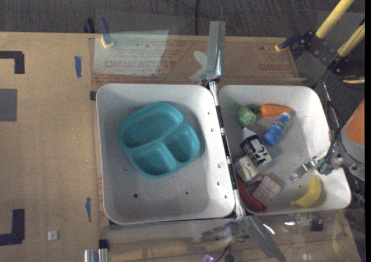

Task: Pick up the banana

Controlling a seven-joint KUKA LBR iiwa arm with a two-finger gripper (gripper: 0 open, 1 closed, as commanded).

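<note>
The yellow banana lies in the near right corner of the right bin. My gripper reaches in from the right edge of the view and hangs just above and left of the banana, its metal fingers pointing left over the bin floor. Nothing shows between the fingers. The arm's orange band sits at the right edge of the frame.
The right bin also holds a green ball, an orange carrot-like item, a blue bottle, a black-and-white bottle and small packets at its near left. A teal divided plate lies in the left bin.
</note>
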